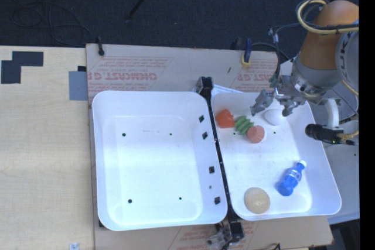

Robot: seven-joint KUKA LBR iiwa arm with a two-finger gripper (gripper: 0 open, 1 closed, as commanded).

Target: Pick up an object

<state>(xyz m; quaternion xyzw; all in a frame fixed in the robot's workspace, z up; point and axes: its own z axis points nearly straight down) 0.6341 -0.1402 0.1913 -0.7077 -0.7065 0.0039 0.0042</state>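
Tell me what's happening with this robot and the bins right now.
The grey arm's two-finger gripper is open, hanging over the back of the right-hand white bin, gripping nothing. A small white object sits just below it. Nearby lie an orange-red block, a green ridged piece and a pinkish-red ball; a blue plastic bottle and a tan disc lie nearer the front.

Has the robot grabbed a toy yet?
Not yet. The grey two-finger gripper sits over the back of the right white bin, fingers spread with nothing between them. The blue plastic bottle, round tan disc, and the orange, green and red-pink pieces lie in the bin. The picking itself is left.
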